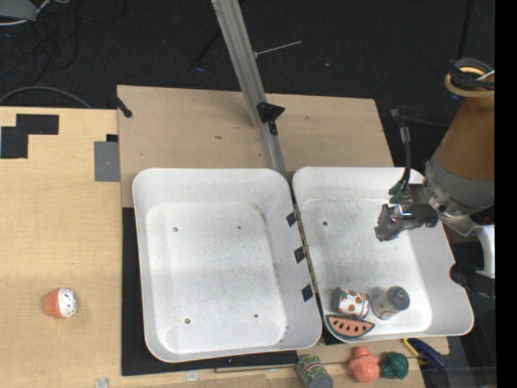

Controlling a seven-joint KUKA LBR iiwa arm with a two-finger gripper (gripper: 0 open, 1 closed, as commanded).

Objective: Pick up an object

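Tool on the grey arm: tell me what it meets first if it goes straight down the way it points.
Most likely the bare speckled floor of the right white bin; the tool looks clear of objects, though depth is uncertain.

left bin: smooth white plastic, faintly speckled
right bin: same white plastic, grey scuffing on the floor
bench: pale matt wood board
rail: ribbed silvery metal
gripper: bare grey metal with dull shine
arm: orange band smooth, grey part below it matt
cup: glossy, with a red printed pattern
can: greyish metal look
ball: orange and white, slightly glossy
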